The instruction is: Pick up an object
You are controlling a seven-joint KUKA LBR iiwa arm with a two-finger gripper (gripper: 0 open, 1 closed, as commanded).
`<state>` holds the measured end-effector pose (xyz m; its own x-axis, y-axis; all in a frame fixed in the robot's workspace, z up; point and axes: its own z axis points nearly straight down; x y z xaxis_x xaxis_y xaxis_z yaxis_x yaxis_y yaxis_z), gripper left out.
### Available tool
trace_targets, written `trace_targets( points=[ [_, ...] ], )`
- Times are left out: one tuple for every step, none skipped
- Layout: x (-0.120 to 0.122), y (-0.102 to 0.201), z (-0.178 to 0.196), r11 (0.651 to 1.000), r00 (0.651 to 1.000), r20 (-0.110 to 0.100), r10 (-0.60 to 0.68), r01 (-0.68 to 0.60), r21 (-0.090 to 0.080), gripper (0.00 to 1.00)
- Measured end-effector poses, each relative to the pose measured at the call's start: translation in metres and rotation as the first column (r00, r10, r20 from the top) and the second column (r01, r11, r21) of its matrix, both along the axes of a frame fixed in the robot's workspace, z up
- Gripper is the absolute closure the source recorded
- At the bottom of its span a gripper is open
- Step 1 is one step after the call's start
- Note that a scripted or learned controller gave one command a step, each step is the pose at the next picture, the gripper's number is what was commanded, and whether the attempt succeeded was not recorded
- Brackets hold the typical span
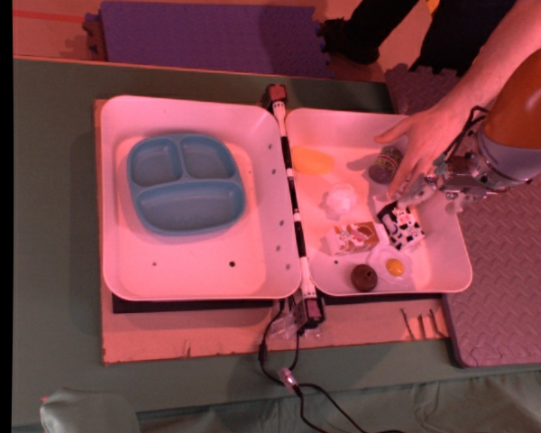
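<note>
Hovering at three o'clock, my gripper (402, 207) sat over the cow-patterned block (403, 226); grip state unclear. It looked light, stiff; I'd pinch its flat sides.

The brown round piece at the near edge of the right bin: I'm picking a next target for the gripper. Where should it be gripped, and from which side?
Take the brown round piece from straight above, fingers across its rounded sides. It looks low and lies flat, so it offers no handle. Close along the bin's near wall, since the fried egg toy sits right beside it on the arm's side.
</note>
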<state>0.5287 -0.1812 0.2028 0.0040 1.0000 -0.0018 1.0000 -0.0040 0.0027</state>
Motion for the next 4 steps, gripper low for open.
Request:
trace_targets(
  points=[
    [0.000,0.000,0.000,1.000,1.000,0.000,0.000,0.000,0.000,0.00],
    [-0.005,-0.002,-0.062,1.000,1.000,-0.008,-0.001,0.001,0.002,0.00],
    [-0.001,0.000,-0.094,1.000,1.000,0.003,0.004,-0.004,0.004,0.00],
    [0.000,-0.003,-0.081,1.000,1.000,0.011,-0.002,0.002,-0.004,1.00]
  ],
)
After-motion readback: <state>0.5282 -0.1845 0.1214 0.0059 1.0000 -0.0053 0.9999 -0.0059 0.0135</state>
